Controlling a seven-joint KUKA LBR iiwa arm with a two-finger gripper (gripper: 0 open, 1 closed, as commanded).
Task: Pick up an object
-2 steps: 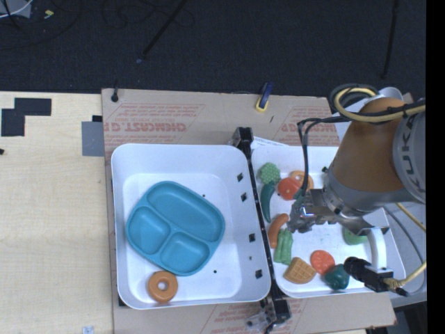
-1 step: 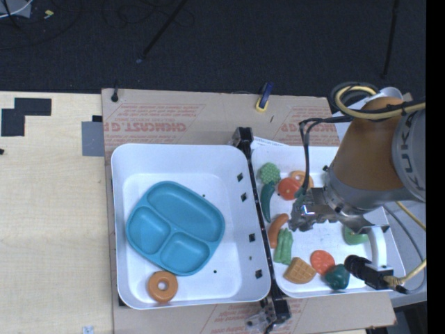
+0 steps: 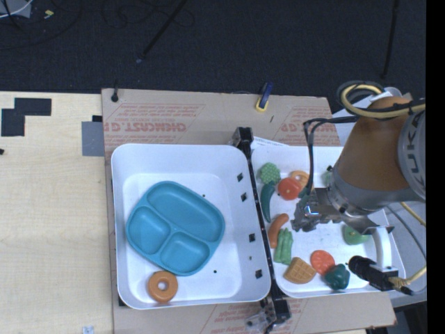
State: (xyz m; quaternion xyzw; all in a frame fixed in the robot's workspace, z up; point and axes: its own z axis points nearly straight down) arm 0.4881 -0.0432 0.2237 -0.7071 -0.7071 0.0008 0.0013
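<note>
Entry, as we recorded it from the overhead view.

Hand [image 3: 306,216]: we found it low over the right bin [image 3: 386,257], near that bin's middle, with the orange-banded arm [image 3: 372,160] coming in from the right. We could not tell whether it was released or clenched; the wrist hid its working end.

Right bin contents, crowded toward its left half:
- Sausage [image 3: 277,225]: long axis slanted, upper end pointing up-right, just left of the hand.
- Dark green pepper [image 3: 267,199]: long axis near vertical, close along the divider wall.
- Green corn-like piece [image 3: 283,247]: upright long axis, just below the sausage.
- Broccoli [image 3: 269,173] and tomato [image 3: 288,188] at the upper left.
- Orange wedge [image 3: 300,271], red round piece [image 3: 322,261] and teal piece [image 3: 338,277] along the lower edge.

Left bin [image 3: 124,179]: we logged a blue divided plate [image 3: 175,226], long axis slanting down-right, and a ring doughnut [image 3: 163,285] near the lower wall. Open white floor lay along this bin's top and right sides.

Both bins sat on the table [image 3: 49,221].
</note>
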